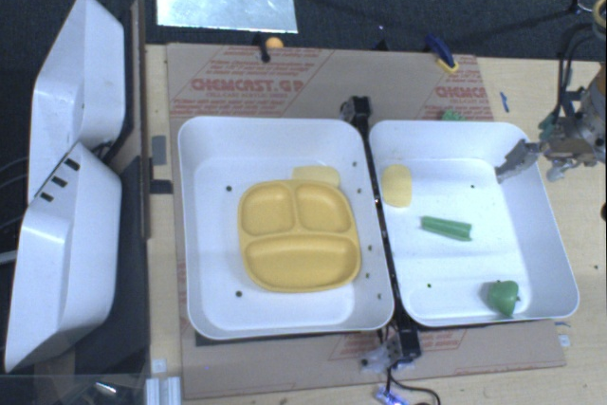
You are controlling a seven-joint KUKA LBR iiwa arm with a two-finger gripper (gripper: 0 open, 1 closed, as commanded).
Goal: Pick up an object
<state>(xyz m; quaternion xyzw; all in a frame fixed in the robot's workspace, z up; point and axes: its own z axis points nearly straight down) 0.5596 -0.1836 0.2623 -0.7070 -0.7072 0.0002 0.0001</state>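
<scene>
My gripper (533, 166) hangs over the right rim of the right bin (555, 232), near its far right corner. It is open and nothing sits between its fingers. Inside that bin lie a pale yellow block (396, 186) at the far left, a green stick (446, 228) in the middle, and a green lumpy object (503, 297) at the near right corner. The green stick lies well to the left of and nearer than the gripper.
The left bin (213, 204) holds a yellow divided plate (299, 237) and a pale yellow slab (316, 175) just behind it. A black clamp (357, 109) sits where the bins meet. White casings (66, 175) stand at the far left.
</scene>
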